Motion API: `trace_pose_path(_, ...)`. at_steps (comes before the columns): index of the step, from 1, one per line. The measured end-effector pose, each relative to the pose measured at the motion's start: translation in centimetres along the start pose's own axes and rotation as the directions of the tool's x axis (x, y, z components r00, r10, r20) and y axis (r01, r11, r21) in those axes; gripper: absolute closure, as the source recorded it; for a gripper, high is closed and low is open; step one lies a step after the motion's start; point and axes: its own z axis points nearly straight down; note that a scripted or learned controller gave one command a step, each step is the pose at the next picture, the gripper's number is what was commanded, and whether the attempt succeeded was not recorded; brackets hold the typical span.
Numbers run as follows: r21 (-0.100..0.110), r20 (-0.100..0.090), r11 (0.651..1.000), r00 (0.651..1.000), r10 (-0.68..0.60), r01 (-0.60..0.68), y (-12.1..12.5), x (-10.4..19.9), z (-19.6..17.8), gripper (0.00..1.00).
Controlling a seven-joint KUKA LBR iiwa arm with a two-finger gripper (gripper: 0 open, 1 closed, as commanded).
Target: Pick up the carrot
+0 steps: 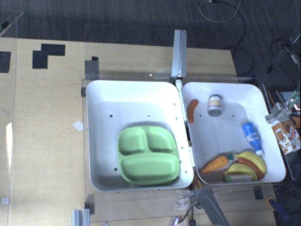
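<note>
The carrot [215, 164] is orange with a small green top. It lies on its side near the front edge of the right bin [225, 86], with its tip pointing to the front left. Its green end touches a pile of toy food: a yellow banana [253, 159], a reddish piece beneath the banana, and a green piece [239, 177] at the front.
A blue bottle [251, 135] lies behind the banana. A small can [215, 105] stands at the back of the right bin, and a brown sausage [192, 111] lies by the bin's left wall. A green divided plate [148, 154] sits in the left bin [131, 91].
</note>
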Motion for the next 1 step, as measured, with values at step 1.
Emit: trace_pose_path(1, 0.000, -0.002, 0.901, 0.901, -0.435, 0.435, -0.51, -2.02, 10.05, 1.00)
